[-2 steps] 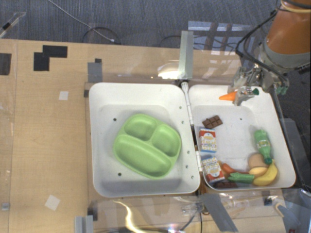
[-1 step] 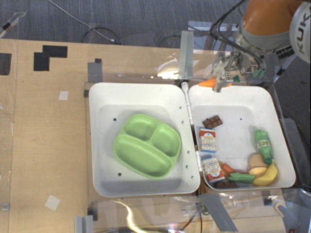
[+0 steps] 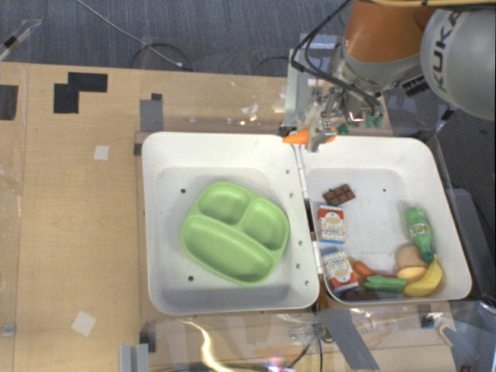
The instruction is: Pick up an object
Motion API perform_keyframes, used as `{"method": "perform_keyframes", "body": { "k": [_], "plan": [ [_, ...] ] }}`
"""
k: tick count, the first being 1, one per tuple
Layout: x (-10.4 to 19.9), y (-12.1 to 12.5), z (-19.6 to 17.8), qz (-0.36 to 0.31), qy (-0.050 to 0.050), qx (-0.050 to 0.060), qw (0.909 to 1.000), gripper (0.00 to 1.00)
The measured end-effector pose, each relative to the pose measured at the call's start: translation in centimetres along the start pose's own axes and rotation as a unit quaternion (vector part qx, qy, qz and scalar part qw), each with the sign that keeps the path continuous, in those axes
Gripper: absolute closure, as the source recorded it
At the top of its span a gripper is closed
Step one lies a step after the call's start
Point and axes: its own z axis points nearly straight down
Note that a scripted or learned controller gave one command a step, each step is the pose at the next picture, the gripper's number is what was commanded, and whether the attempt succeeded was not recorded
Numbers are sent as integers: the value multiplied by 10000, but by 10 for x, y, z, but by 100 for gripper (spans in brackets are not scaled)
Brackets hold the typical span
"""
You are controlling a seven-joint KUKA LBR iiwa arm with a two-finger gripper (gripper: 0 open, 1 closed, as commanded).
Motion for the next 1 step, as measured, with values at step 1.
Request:
{"method": "perform_keyframes", "body": {
  "k": [1],
  "plan": [
    [23, 94, 4, 307, 5, -13, 9995, 100]
  ]
}}
